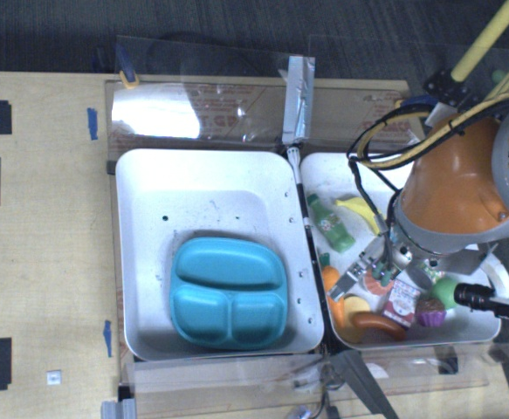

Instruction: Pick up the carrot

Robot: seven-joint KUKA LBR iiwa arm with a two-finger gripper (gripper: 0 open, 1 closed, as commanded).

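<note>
Claw (378, 273) low in right bin (326, 166) | finger state cannot be told | carrot (330, 278) just left of claw | shift left, centre over it before closing

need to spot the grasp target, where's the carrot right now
In the camera view the carrot lies in the right bin, against its left wall near the front, just left of the end effector.

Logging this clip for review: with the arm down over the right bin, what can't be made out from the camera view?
- Gripper: fingers lost in clutter under the orange wrist, so a grasp cannot be judged.
- Carrot: just an orange end shows by the divider; the rest is covered by the gripper.
- Right bin: its right half is hidden by the arm.
- Toys near the purple piece: too small and overlapped to name.
</note>
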